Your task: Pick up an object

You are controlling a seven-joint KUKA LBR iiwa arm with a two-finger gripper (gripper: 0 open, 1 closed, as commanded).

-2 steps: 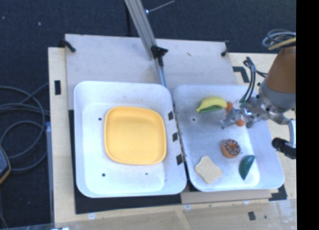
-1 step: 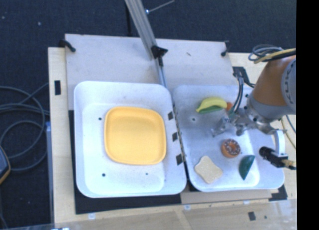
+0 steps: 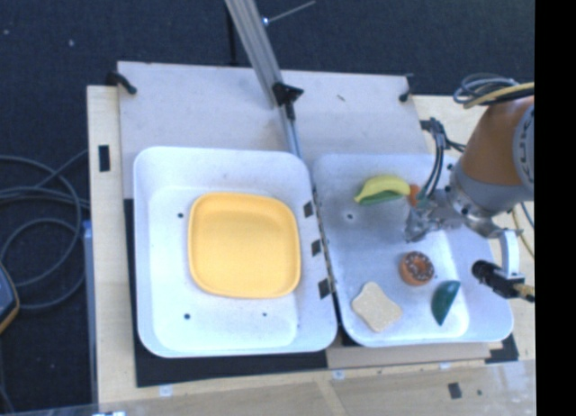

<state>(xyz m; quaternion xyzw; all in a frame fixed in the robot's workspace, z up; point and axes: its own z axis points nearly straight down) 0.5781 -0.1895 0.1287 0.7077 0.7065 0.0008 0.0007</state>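
End effector (image 3: 419,225): hanging low over the right bin (image 3: 346,315), between the toy banana (image 3: 382,189) and the round brown donut-like piece (image 3: 417,267); nothing is showing between its tips, and whether it is clenched or released cannot be told from here.

Nearest candidate: the banana, lying flat near the bin's far side, just left of the tool. It is looking like light, stiff, smooth plastic, so likely slippery; closing across its narrow middle, square to the curve, is probably the safest hold.

Other items in the same bin: the brown piece just below the tool, small and round, likely rolling off if pinched off-centre; bread slice (image 3: 375,306) and green wedge (image 3: 445,301) near the front wall.

Left bin (image 3: 162,171): carrying a yellow square plate (image 3: 243,244).
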